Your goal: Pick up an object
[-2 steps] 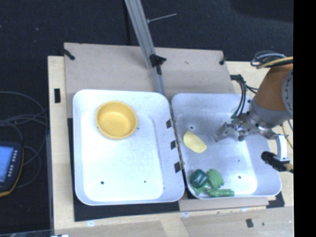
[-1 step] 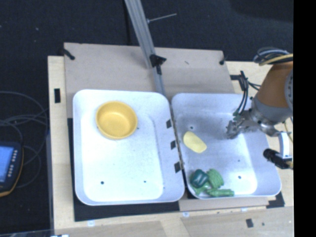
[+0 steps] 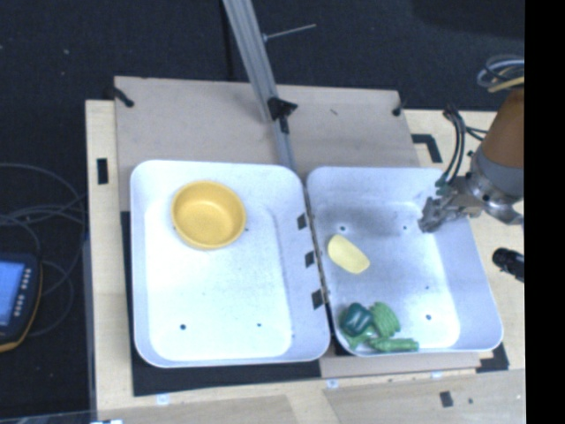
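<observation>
In the right bin [image 3: 441,272] a pale yellow oblong object [image 3: 348,254] lies near the left wall. A dark green block [image 3: 357,319] and a lighter green toy [image 3: 387,325] rest together at the bin's front edge. My gripper [image 3: 434,215] hangs over the right bin's back right part, well to the right of the yellow object, and nothing shows between its fingers. A yellow bowl [image 3: 208,215] sits in the back of the left bin [image 3: 221,316].
A grey metal post [image 3: 256,56] slants up from between the bins at the back. A handheld pendant with a blue screen [image 3: 13,294] lies off the bench at the left. Cables run beside the arm at the right.
</observation>
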### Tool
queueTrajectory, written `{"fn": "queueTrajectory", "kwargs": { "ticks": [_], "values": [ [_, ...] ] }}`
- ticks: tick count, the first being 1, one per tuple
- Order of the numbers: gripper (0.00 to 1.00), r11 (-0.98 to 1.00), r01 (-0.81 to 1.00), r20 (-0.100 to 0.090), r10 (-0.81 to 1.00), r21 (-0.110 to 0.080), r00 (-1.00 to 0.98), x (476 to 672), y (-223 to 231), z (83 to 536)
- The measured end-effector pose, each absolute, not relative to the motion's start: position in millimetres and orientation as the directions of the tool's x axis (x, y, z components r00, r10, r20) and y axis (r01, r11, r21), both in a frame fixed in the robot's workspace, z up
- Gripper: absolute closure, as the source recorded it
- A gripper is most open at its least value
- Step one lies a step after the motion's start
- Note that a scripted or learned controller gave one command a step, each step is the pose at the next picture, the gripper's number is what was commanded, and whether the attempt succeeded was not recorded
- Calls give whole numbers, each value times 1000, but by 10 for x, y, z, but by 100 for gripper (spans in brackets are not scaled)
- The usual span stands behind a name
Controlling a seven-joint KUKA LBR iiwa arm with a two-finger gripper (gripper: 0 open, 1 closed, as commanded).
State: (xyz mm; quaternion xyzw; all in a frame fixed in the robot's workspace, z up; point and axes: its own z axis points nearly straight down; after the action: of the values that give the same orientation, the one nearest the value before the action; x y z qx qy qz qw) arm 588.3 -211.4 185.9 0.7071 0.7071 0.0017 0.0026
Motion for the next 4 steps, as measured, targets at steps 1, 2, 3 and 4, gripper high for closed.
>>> {"fn": "queueTrajectory", "kwargs": {
  "ticks": [1, 2, 3, 4],
  "values": [
    [100, 0, 1000, -1, 1000, 5, 0, 5893, -2120, 2389],
    [100, 4, 1000, 1, 1000, 2, -4, 5942, -1652, 2441],
    [100, 3, 1000, 0, 1000, 1, -3, 5876, -1113, 2340],
    [100, 4, 1000, 0, 1000, 1, -4, 5855, -548, 2271]
  ]
}}
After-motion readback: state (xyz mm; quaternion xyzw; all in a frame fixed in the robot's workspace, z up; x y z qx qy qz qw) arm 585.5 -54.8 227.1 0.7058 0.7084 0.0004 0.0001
